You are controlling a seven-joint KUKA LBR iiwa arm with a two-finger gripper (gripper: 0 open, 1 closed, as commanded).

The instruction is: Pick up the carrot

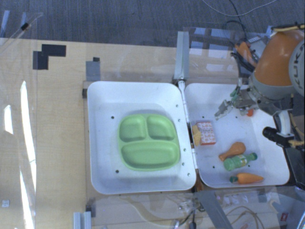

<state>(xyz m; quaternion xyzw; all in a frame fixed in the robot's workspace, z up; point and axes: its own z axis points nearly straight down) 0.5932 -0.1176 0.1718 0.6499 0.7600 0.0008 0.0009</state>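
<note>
The carrot (247, 178), orange with a green stub at its left end, lies flat near the front edge of the right bin (209, 97). My gripper (227, 106) hangs over the back part of that bin, well behind the carrot and slightly left of it. Its fingers are open and there is nothing between them. The grey arm with its orange band reaches in from the right.
A green bottle (240, 161) lies just behind the carrot, with an orange drumstick-shaped toy (232, 150) behind that. A small printed box (206, 132) sits near the bin's left wall. The left bin (102, 128) holds a green divided plate (148, 142).
</note>
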